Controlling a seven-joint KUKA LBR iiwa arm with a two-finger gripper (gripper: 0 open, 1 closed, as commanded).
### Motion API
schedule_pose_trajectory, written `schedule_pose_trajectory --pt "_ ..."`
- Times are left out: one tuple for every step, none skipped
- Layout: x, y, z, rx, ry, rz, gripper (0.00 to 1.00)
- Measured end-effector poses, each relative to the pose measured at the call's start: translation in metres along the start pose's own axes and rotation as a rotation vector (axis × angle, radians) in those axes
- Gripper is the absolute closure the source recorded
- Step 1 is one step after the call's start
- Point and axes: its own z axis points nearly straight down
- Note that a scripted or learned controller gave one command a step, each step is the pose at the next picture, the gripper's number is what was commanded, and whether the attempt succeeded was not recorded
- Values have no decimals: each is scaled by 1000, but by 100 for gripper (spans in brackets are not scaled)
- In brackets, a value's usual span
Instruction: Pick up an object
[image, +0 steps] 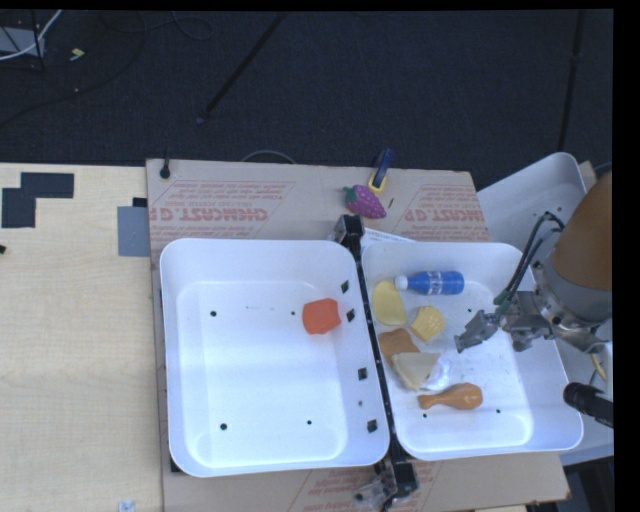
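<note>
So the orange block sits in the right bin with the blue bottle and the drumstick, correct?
Not quite. The camera view shows the orange block alone in the left bin. The blue bottle and the drumstick do lie in the right bin.

Even, fairly bright overhead light falls on the two white bins (260, 262), whose floors come close to washing out with mild glare. Shadows are soft and short, gathered under the bin walls. The dark floor (300, 80) behind the counter (70, 330) stays dim. The picture is low in resolution, slightly soft and grainy, so small details blur
</note>
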Motion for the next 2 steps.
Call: schedule_pose_trajectory --pt "51 -5 98 11 6 -3 0" --pt "3 58 119 -3 -2 1 0"
